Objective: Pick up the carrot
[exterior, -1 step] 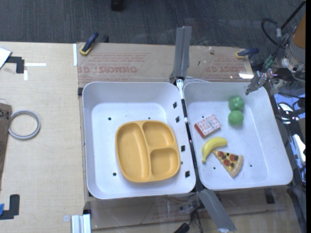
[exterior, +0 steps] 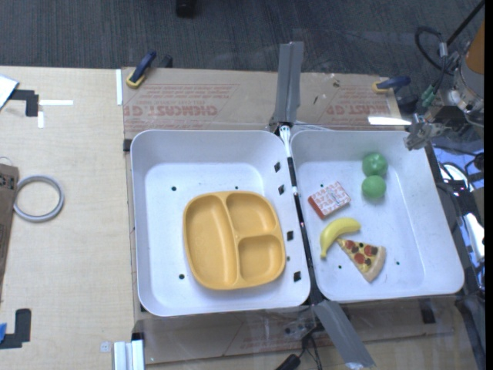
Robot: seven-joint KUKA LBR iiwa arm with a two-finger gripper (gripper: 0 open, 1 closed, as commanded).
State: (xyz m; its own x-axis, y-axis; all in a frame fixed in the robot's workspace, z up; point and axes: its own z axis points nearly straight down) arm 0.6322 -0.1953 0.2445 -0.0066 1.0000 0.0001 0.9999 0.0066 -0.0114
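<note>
The right bin (exterior: 431,284) holds several toy foods. Two green round pieces (exterior: 374,176) lie close together near its far side. A red and white packet (exterior: 330,198) sits left of them. Toward the front are a yellow banana (exterior: 337,233) and, beside it, a pizza slice (exterior: 363,256). My gripper (exterior: 420,134) hangs at the far right corner of this bin, above its rim and apart from every item. The arm behind it is cut off by the view's right edge.
The left bin (exterior: 154,206) holds a yellow divided plate (exterior: 234,238). A grey divider strip (exterior: 289,83) runs between the bins at the back. A tape roll (exterior: 36,197) lies on the wooden bench at left. Cables (exterior: 443,60) hang near the arm.
</note>
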